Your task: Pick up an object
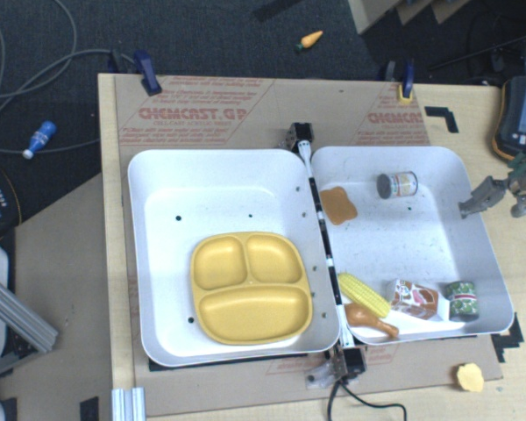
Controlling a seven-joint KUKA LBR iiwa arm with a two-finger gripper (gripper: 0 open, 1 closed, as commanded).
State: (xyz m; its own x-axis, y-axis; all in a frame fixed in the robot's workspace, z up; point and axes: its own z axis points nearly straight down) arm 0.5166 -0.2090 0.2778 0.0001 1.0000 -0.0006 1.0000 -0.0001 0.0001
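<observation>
We find the end effector [482, 196] at the right bin's [438, 235] far rim, gripping nothing; we cannot tell its finger state. Can [396, 185] lies nearby.

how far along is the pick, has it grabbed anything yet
Nothing looks done yet. The pincer sits at the right bin's right rim with nothing seen in it. The can, brown piece, corn, carton and green can all lie in that bin; the yellow tray lies in the left bin. The whole job remains: reach, grasp, lift.
</observation>
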